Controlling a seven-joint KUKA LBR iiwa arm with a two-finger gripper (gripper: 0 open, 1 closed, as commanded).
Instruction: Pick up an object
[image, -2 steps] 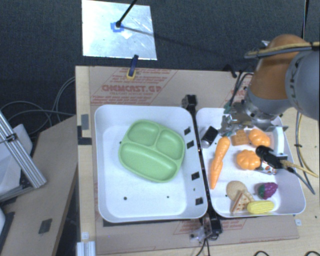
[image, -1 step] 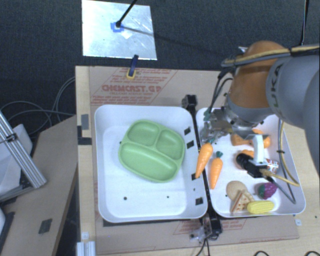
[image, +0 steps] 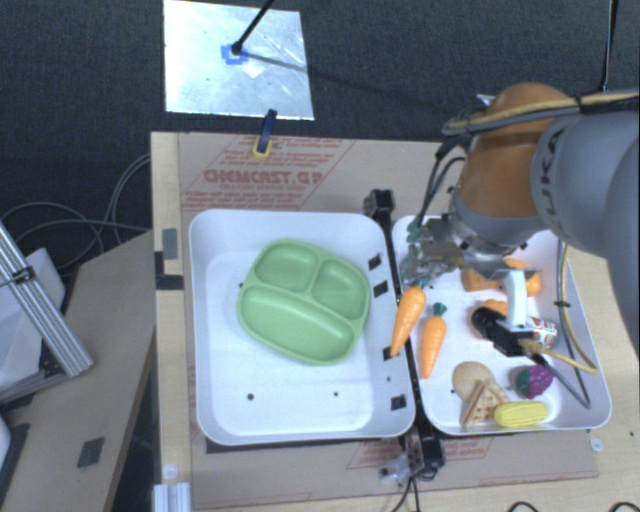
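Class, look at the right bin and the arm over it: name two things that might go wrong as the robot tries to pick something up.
1. One toy carrot leans across the divider between the bins, so a nudge may tip it into the left bin beside the green divided plate.
2. The gripper sits close to the bin wall, and the second carrot lies beside the first; a grasp may catch both or neither.

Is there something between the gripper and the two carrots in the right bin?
Nothing visible. The gripper hangs directly above the upper ends of the two carrots: one carrot leans on the divider between the bins, the other carrot lies beside it. The other toys lie farther right.
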